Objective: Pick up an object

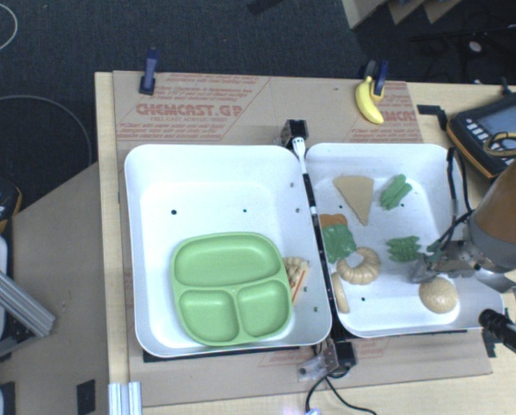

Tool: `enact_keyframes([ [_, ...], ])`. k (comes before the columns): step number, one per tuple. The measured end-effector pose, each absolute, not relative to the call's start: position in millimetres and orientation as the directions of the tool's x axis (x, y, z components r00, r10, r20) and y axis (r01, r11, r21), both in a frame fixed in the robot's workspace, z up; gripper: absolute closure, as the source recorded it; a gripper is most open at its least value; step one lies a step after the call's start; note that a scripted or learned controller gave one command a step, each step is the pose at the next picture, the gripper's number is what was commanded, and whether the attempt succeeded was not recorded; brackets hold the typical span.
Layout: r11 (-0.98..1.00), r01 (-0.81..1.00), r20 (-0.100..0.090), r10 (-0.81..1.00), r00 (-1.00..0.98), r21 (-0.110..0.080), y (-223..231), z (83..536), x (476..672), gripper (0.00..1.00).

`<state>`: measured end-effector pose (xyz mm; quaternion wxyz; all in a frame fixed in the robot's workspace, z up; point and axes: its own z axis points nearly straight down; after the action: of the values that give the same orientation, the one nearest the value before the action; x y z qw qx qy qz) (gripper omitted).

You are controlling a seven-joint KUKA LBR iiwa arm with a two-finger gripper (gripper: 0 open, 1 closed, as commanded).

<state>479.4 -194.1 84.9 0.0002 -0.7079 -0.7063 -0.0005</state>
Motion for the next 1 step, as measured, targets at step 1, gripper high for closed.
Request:
enact_keyframes([
  [1, 0.004, 1.000, -0.002, 1.000, -0.004, 0.007, -187.0, 99.1, 533.3, 1.00],
])
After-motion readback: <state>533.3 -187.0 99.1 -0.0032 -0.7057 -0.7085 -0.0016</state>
